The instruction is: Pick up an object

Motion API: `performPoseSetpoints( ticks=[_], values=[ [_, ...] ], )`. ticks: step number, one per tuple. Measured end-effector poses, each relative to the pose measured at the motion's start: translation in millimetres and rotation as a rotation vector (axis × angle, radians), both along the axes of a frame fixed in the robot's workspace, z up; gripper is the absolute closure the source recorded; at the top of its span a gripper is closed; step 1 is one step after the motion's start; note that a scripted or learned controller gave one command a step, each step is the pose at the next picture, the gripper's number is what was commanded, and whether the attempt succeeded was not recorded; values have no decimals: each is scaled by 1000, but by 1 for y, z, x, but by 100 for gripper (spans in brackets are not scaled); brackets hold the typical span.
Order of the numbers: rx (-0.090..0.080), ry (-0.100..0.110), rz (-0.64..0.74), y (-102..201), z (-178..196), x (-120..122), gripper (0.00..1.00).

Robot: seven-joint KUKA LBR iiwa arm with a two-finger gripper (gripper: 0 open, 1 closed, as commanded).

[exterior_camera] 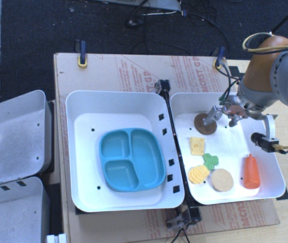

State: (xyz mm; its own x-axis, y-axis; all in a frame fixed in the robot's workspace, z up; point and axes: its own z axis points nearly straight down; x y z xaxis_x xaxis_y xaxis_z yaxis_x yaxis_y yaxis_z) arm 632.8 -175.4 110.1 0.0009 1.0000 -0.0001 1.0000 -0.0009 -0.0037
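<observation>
Brown disc (pixel 205 124) looks like the target — it lies in the right bin (pixel 271 178), touching the gripper (pixel 218 113) on its lower-left side; can't tell the gripper's state; the orange bottle (pixel 251 171), tan round (pixel 222 180) and yellow slice (pixel 197 146) lie farther off — well below it.

Counter (pixel 113 70): we see a pale brown board with faint red printing, set over dark carpet.
Clamps: a blue and yellow clamp (pixel 82 54) grips the far edge at the left, a second clamp (pixel 219 59) at the right.
Left bin (pixel 78 135): white and shallow, it rests straight on the board.
Right bin (pixel 265 156): white too, touching the left bin along a black divider strip (pixel 170 130).
</observation>
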Motion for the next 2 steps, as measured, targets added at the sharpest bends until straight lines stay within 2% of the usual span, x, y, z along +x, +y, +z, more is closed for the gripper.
performPoseSetpoints(
  ticks=[1, 2],
  values=[
    [-1, -7, 1, 0, -16, 1, 0],
    [-2, -14, 2, 0, -2, 4, 100]
  ],
)
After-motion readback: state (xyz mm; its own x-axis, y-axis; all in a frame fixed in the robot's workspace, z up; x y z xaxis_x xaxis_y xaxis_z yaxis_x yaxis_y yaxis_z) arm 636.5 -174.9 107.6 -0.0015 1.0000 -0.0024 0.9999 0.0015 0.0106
